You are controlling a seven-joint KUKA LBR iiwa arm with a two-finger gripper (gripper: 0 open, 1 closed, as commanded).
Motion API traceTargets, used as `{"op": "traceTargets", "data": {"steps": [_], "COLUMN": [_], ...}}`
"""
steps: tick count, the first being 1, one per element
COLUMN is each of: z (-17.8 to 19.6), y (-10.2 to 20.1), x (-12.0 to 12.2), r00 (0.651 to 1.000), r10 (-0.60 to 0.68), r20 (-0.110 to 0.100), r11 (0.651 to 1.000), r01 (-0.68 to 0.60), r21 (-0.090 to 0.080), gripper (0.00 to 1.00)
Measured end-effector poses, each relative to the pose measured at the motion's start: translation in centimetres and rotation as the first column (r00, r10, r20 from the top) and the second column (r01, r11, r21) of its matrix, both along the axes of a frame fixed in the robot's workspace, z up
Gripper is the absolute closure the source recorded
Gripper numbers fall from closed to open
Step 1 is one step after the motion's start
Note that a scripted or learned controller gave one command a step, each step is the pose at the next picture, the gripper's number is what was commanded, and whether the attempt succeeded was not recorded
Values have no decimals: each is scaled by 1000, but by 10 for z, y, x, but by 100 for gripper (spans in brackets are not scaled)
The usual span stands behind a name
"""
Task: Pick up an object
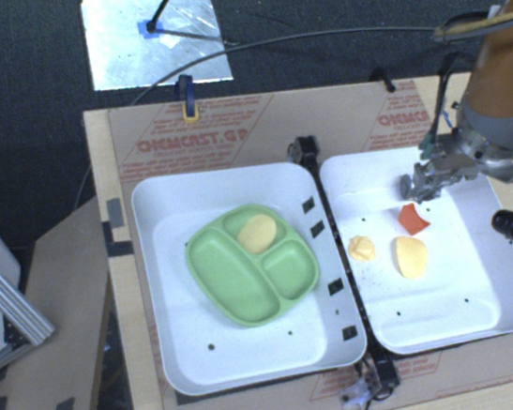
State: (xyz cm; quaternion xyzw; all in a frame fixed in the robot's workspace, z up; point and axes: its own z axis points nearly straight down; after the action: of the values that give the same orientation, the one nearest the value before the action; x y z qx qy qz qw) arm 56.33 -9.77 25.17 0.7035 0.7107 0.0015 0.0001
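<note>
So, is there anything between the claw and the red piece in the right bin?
Nothing visible. The claw hangs over the right bin, just above and slightly left of the red piece, with bare white floor between them. The two yellow pieces lie further toward the front, off that path.

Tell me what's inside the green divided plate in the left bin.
The green divided plate holds one pale yellow food piece in its upper compartment. The long left compartment and the lower right one show bare green. Whatever lies beneath the yellow piece is covered.
</note>
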Motion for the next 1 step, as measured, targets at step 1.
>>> {"op": "traceTargets", "data": {"steps": [1], "z": [0], "y": [53], "x": [14], "r00": [1000], "r10": [0], "r20": [1], "r11": [1000], "r01": [0], "r21": [0], "gripper": [100]}}
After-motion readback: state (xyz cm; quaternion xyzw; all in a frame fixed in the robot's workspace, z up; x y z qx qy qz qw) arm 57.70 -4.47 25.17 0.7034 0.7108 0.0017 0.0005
